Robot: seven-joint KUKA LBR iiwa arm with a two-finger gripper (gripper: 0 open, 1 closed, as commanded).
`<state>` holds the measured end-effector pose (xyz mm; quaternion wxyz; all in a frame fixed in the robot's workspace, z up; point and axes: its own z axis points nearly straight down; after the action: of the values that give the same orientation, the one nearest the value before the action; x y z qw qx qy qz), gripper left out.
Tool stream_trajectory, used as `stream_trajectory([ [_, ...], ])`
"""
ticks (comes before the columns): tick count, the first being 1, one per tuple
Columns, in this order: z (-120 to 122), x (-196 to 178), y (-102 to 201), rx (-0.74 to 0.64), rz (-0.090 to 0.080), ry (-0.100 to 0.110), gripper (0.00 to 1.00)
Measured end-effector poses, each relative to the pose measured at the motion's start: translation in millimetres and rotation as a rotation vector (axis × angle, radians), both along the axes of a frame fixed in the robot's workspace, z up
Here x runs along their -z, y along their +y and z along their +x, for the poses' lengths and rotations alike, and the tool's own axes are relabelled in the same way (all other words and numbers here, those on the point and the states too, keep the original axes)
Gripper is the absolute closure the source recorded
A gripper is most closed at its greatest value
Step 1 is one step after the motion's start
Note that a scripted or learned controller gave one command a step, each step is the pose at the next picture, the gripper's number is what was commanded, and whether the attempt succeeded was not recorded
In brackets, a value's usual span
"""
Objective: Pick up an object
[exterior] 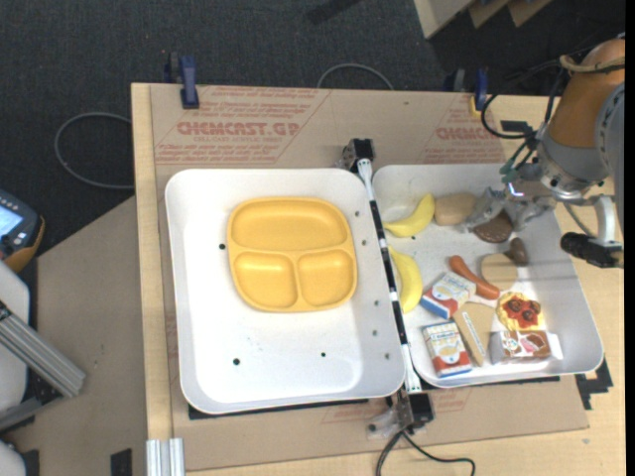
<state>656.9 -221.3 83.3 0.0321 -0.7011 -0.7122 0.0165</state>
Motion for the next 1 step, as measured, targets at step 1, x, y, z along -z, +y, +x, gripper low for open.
stream_trajectory([
  [1,-80.9,-1.0,50.4,0.016,-0.018,-0.061,0.0],
])
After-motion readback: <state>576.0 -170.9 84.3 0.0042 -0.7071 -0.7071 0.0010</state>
